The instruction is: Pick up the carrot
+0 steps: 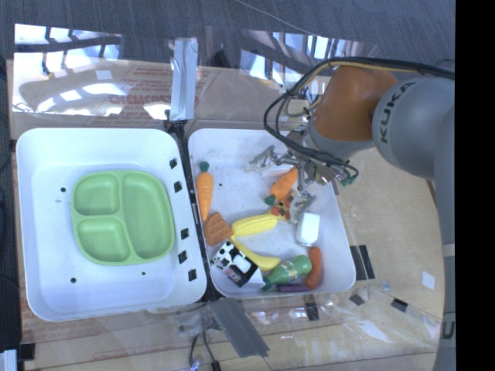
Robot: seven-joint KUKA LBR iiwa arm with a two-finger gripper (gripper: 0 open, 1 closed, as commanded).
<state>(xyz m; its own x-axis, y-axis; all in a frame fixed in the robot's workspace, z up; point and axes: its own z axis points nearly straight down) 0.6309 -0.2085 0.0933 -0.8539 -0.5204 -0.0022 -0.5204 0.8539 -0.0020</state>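
Your bench carries two white bins; the right bin (340,234) holds the clutter. The gripper (303,182) sits at center-right, its finger spread impossible to judge. A carrot (285,184) lies just beside it, slanting up-right; another carrot (204,195) lies upright along the left wall.

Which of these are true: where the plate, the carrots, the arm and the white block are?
1. The green plate sits in the left bin. True.
2. A carrot lies on the green plate. False: the long carrot lies along the left wall of the right bin, and the second carrot lies in that bin too, beneath the arm's end.
3. The arm reaches over the left bin. False: it reaches over the right bin.
4. A white block lies in the right bin. True.
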